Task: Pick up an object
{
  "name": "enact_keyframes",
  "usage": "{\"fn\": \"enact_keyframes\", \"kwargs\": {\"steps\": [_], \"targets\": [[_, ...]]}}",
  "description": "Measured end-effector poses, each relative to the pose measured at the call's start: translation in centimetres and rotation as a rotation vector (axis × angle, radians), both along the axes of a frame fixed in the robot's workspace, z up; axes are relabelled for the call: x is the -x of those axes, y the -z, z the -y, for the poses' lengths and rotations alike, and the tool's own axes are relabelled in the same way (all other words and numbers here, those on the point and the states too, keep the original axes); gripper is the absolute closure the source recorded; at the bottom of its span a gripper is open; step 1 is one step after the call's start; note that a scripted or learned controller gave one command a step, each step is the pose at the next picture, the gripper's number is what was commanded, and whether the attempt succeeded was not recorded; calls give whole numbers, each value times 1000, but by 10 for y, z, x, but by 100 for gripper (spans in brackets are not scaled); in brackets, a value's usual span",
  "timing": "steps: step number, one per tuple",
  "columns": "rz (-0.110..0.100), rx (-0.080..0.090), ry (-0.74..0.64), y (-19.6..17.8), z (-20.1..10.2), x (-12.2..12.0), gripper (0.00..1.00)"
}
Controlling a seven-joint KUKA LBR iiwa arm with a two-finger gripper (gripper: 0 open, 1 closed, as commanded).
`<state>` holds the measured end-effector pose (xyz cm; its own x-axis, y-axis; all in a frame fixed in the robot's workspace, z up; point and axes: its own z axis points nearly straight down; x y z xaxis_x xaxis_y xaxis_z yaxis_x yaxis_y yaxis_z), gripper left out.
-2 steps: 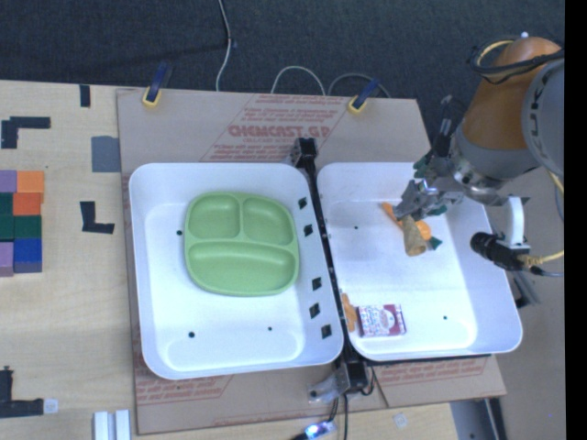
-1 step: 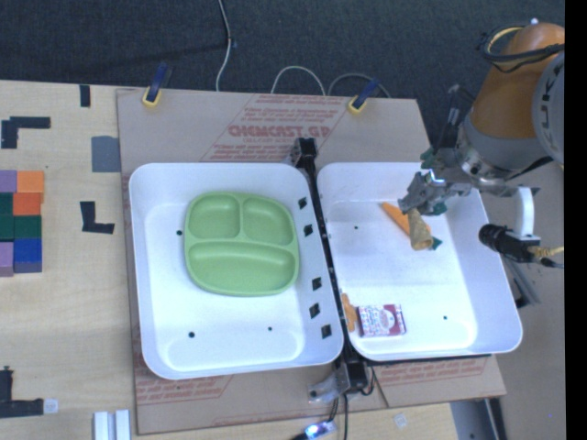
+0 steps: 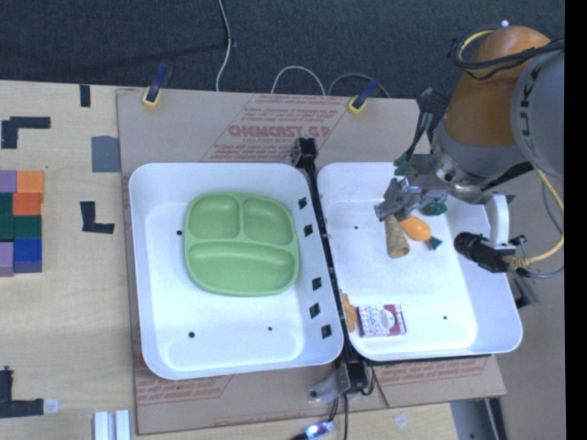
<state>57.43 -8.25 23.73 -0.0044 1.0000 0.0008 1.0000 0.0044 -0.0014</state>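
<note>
Since the hand [image 3: 400, 205] sits low in the right bin [image 3: 477, 324] right over the tan piece [image 3: 397, 239] and the orange carrot [image 3: 417, 228], you risk a nudge, not a grab. Can't tell its state, nor whether it has anything. Two objs touching: it may catch both, or slip. The carton [image 3: 381, 320] lies well apart, near the front wall.
</note>
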Motion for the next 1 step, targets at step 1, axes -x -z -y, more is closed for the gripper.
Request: {"fn": "enact_keyframes", "kwargs": {"steps": [1], "targets": [[-2,1,2,12,-54,17,100]]}}
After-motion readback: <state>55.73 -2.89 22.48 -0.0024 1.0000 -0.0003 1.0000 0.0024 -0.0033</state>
